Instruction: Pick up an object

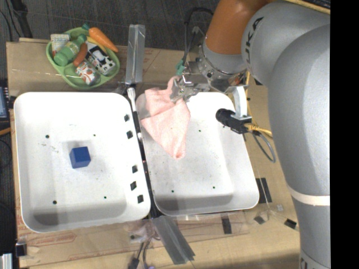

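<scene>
A pink cloth [165, 119] hangs over the right bin [224, 172], bunched at its top corner and draping down toward the bin's left side. My gripper [180, 89] sits at that top corner, shut on the cloth, with the fabric pinched between its fingers. The cloth's lower tip reaches about the bin floor; whether it touches is unclear. A small blue cube [80, 157] rests on the floor of the left bin [33, 128], far from the gripper.
A green bowl [61, 72] of toy food, with a carrot and cartons, stands behind the left bin. A grey bar [135, 52] stands behind the divide between the bins. A black fitting with a cable [233, 120] sticks out over the right bin's right side.
</scene>
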Action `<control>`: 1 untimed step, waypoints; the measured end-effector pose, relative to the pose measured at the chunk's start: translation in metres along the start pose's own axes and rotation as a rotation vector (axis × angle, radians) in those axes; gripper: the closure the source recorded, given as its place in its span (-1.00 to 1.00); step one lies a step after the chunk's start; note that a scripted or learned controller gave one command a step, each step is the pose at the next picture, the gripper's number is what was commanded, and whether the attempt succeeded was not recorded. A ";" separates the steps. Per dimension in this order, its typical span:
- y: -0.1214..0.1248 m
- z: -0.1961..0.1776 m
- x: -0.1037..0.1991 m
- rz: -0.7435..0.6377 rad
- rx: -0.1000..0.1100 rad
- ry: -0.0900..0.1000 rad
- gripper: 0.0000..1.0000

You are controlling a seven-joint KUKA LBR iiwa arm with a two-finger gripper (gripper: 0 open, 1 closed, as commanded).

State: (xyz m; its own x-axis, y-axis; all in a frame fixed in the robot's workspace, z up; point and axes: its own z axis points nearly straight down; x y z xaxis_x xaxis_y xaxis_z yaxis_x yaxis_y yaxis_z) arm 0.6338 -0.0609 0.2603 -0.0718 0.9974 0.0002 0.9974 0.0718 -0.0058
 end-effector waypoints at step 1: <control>-0.004 0.013 0.024 0.091 0.003 0.000 1.00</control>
State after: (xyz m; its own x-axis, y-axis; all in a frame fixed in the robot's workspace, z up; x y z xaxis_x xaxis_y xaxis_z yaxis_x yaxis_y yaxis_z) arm 0.6284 -0.0370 0.2473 0.0187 0.9998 -0.0004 0.9998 -0.0187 -0.0092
